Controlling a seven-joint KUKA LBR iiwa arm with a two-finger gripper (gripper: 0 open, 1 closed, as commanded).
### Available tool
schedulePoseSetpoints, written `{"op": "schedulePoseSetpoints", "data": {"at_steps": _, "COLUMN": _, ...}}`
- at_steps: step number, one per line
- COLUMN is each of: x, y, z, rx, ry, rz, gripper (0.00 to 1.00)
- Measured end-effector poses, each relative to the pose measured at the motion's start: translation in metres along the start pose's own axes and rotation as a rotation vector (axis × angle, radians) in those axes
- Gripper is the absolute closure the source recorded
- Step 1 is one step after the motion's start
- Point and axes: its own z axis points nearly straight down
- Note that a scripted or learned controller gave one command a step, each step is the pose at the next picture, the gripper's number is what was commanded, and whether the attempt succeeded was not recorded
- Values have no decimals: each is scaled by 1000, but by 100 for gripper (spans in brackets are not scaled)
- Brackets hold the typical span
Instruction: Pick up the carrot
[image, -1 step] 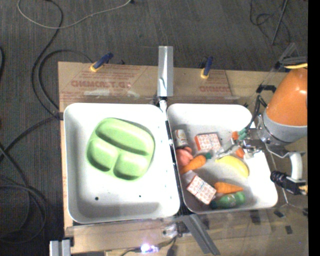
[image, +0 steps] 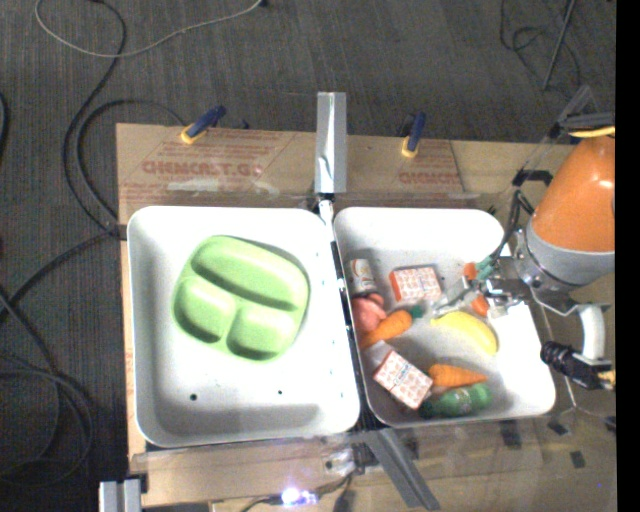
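Two orange carrots lie in the right bin (image: 440, 222). One carrot (image: 391, 326) rests at the bin's left-middle, beside a pink fruit (image: 367, 310). The other carrot (image: 457, 376) lies near the front wall, above a green vegetable (image: 458, 400). My gripper (image: 466, 294) hangs low over the right side of this bin, just above a yellow fruit (image: 468, 331) and right of a red-and-white box (image: 415, 283). It is apart from both carrots. Small orange and teal parts show around its tip.
The right bin also holds a small can (image: 360, 272) and a second red-and-white box (image: 402, 379). A green divided plate (image: 241, 296) sits in the left bin (image: 150, 400). A metal post (image: 329, 150) stands behind the bins' shared wall.
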Motion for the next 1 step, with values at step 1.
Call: {"op": "schedulePoseSetpoints", "data": {"at_steps": 1, "x": 16, "y": -5, "z": -163, "rx": -3, "ry": -5, "rz": 331, "gripper": 0}}
